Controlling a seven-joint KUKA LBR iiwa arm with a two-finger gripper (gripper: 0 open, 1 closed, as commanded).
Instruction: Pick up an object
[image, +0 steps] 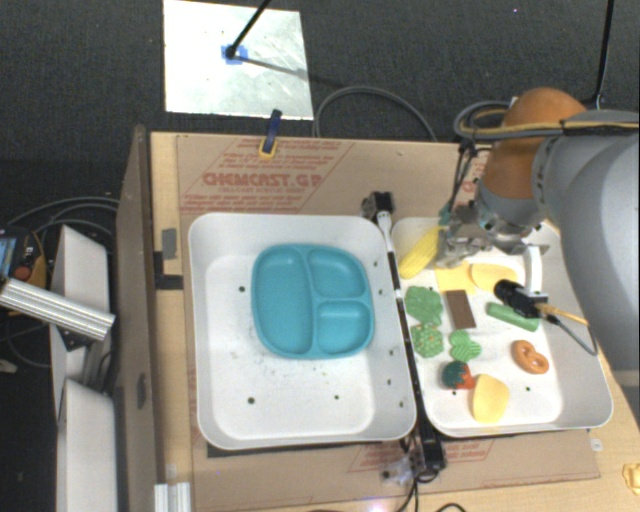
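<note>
Two shallow white bins side by side on the counter

Left bin (215, 400): holds a blue divided plate (312, 302), flat, about the middle, three compartments

Right bin (575, 400): holds the loose things to pick from
- at the far left corner, a yellow corn-like piece (418, 252), slanted, close to the wall next to the left bin
- toward the far edge, right of that, a flat pale-yellow piece (492, 275)
- along the left wall, a green leafy piece (423, 305), a second leafy piece (428, 340) just nearer, and a third leafy piece (464, 347) beside the second
- between the leafy ones and the bin's middle, a small brown block (460, 309)
- about the middle, a green stick (513, 316), lying slantwise
- toward the right wall, an orange ring-like piece (530, 357)
- by the near edge, a small red-and-green piece (456, 375) just beside a rounded yellow piece (490, 397)

Claw (465, 240): hangs over the far left part of the right bin, between the corn-like piece and the pale-yellow piece, just beside both. Cannot tell whether apart, together or clamped on anything. Grey arm (590, 200) and orange band (510, 175) cover the bin's far right corner

Around:
- printed cardboard sheet (260, 180) under both bins
- black clip (380, 207) at the far end of the seam between them
- blue-and-yellow clamp (270, 135) on the cardboard's far edge
- silvery sheet (237, 60) beyond that
- metal bar (55, 305) off the counter's left edge
</note>
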